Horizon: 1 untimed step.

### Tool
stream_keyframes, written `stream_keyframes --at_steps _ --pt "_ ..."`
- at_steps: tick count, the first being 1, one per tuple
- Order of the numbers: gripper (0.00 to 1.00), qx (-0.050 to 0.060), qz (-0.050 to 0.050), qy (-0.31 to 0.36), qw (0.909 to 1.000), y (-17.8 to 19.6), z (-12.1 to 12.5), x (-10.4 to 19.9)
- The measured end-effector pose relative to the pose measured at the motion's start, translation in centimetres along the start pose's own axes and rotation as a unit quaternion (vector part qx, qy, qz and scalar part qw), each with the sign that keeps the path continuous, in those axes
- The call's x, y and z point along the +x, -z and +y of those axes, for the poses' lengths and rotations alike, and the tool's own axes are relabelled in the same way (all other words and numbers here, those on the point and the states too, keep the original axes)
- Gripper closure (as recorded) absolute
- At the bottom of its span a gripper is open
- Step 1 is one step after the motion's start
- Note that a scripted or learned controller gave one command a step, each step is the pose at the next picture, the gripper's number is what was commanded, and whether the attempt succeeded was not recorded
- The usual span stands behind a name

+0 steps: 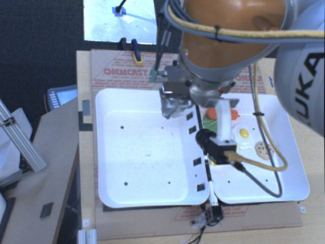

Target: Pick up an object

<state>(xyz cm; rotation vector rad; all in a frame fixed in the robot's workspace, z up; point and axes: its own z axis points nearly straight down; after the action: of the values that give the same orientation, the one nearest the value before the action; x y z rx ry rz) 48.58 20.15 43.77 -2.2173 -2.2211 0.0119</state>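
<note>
Camera view, fixed overhead, slanted. Entry for step in hand: positioning over a pick.

Left bin [137, 187]: bare white floor, a few dark specks. Right bin [264, 192]: holds the candidates, namely a fried-egg toy [244, 134], a round tan cookie [263, 149], an orange piece [233, 114] and a green piece [210, 114], clustered toward the far half, partly hidden under the arm.

Gripper [172, 108]: hangs low at the far end of the divider between bins, nearer the left side, well apart from the egg and cookie. Claw state: cannot tell; metal blurred, possibly nothing between the tips.

Handling notes, as judgement: shift right over the cluster before descending. Egg and cookie lie flat, so little edge to pinch; orange or green piece likely the better grip. Descend straight, centre the chosen piece, keep clear of the black cable [256, 179] crossing the right bin floor.
</note>
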Motion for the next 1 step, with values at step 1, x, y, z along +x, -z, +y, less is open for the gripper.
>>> stream_keyframes --at_steps 1 --pt "1.0 -0.005 0.003 0.001 1.0 1.71 0.11 0.02"
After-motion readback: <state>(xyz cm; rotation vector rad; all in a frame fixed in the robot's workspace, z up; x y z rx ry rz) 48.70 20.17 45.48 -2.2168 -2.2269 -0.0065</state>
